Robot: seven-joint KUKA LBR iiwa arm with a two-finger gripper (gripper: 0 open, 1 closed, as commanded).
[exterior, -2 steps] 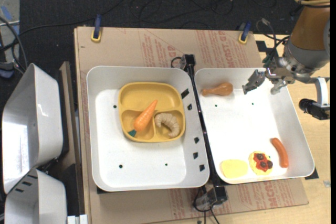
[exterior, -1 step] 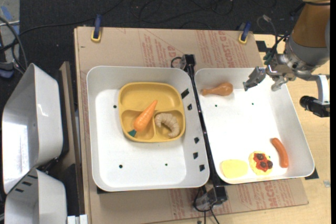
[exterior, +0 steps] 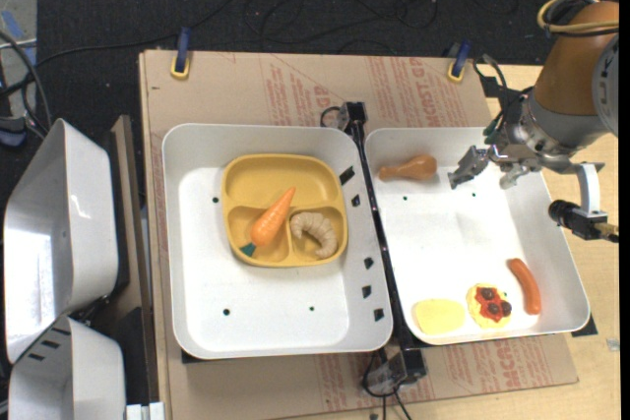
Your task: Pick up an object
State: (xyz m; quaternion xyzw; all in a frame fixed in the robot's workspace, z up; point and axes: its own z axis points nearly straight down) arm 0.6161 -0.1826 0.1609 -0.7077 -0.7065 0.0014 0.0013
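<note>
My gripper [exterior: 488, 172] hangs over the back right part of the right bin [exterior: 463, 231], open, with nothing between its fingers. A brown drumstick [exterior: 409, 169] lies just left of it, apart from the fingers. Near the bin's front edge lie a red sausage [exterior: 525, 285], a small pizza piece [exterior: 490, 304] and a pale yellow disc [exterior: 439, 315]. In the left bin [exterior: 197, 290] a yellow divided plate [exterior: 236, 182] holds an orange carrot [exterior: 273, 216] and a beige curled shrimp [exterior: 315, 233].
The two bins meet at a black-clipped seam [exterior: 369, 231]. The grey arm with its orange band [exterior: 576, 64] reaches in from the right. A white box [exterior: 49, 211] stands at the far left. Cables lie on the dark floor behind the bench.
</note>
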